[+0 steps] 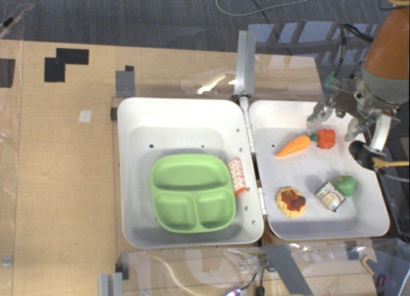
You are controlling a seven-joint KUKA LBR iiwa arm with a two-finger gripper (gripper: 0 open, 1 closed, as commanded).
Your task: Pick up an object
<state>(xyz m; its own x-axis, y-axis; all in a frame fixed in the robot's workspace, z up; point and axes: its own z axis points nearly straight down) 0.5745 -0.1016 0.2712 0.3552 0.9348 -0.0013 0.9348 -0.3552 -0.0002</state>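
My gripper hangs over the back of the right bin, open, with nothing between its fingers. Just below it lies a small red toy vegetable, and an orange carrot lies right beside that on its left. Nearer the front of the same bin are a round pizza-like toy, a small labelled can on its side and a green fruit touching the can.
The left bin holds a green divided plate and a small red-and-white packet by its right wall. A metal post stands behind the seam between the bins.
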